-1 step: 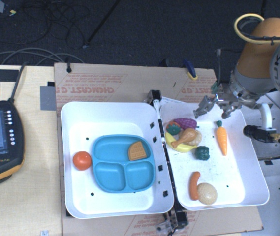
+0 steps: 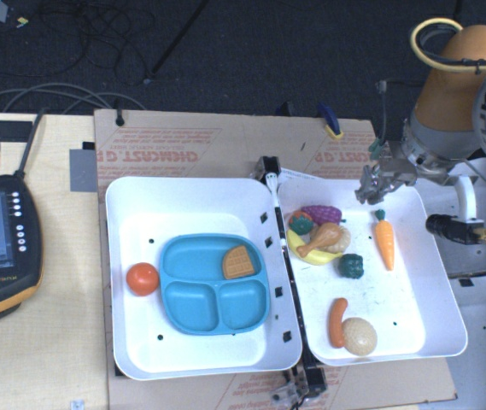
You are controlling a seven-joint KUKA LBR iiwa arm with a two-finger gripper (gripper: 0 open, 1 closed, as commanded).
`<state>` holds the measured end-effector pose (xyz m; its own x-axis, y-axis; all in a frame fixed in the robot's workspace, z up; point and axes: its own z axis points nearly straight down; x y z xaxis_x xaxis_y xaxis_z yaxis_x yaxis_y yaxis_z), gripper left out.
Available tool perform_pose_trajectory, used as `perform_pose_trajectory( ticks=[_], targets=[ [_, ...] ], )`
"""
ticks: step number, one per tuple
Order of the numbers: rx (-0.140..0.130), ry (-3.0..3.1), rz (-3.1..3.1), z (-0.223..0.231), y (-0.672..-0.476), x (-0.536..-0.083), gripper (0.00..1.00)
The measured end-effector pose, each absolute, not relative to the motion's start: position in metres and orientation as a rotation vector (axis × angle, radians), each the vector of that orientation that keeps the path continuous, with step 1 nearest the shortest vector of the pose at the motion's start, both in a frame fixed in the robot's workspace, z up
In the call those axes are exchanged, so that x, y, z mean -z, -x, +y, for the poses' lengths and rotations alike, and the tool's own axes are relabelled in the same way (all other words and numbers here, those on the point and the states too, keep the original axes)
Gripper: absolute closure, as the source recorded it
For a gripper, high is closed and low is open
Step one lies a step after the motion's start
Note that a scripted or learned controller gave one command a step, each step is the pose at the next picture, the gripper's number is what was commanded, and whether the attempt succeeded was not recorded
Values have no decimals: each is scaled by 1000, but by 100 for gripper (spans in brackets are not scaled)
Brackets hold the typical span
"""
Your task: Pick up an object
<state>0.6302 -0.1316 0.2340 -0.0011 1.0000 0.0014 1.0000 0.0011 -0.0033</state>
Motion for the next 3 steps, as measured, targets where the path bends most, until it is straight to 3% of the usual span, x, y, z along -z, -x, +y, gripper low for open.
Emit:
perform_pose_trajectory(
  ticks=[1,2,3],
  targets=[
    [14,2225,-2232,-101,-583,-437,100],
    [-9,2212,-2217,-62,-523,-373,100],
    [-11,2210,-2218,-14,-489,-305,100]
  ],
)
